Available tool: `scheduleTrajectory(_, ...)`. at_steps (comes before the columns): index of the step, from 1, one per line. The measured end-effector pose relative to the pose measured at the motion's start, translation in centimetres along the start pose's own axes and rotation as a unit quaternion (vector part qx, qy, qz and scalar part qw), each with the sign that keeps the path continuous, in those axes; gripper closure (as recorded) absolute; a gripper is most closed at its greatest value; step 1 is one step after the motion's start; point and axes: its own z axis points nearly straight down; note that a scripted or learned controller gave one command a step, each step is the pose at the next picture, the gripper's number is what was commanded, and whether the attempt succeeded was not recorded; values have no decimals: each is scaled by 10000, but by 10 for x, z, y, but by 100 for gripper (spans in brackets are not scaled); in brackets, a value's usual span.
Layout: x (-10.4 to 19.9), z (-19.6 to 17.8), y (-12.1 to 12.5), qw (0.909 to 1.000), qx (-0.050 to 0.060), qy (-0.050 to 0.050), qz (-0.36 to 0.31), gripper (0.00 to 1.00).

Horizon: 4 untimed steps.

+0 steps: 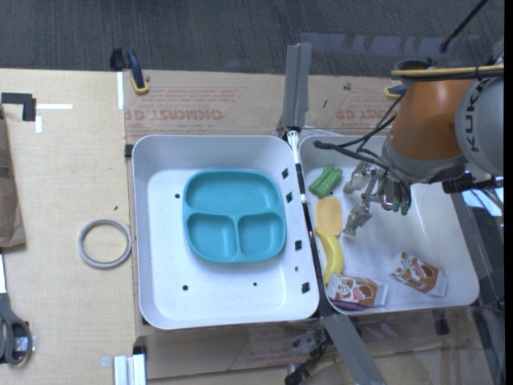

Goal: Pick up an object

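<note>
Nearest along the right bin [461, 283], two small packets lie on its floor: a pink and brown wrapped one [357, 291] at the front left corner, and an orange and white one [417, 273] further right, tilted. Neither touches the gripper [362, 207], which hangs above and behind them.

Just left of the gripper lies a banana [329, 235], pale yellow, curved, running along the bin's left wall with its lower end close to the pink packet. The gripper's fingers, thin and metallic, stand slightly apart with nothing between them; the banana sits beside them, not clamped.

Behind the banana, further into the right bin, a green object [325, 181] rests at a slant, left of the gripper's body.

Beyond the right bin's left wall, the left bin [152, 239] holds a teal divided plate [235, 215] with three compartments. Past that bin, on the bench, lies a roll of tape [104, 242].

Above the gripper rises the arm's orange band [425, 127], trailing black cables.
</note>
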Motion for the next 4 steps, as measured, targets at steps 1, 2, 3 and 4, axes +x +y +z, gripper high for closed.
scheduleTrajectory(1, 3, 0, 15, 9975, 1, 4, 701, 0)
scheduleTrajectory(2, -14, 0, 21, 9994, 1, -6, -339, 0)
scheduleTrajectory(3, 1, 0, -13, 9659, -5, -4, -2590, 0)
scheduleTrajectory(4, 0, -10, -13, 9666, -17, -25, -2564, 100)
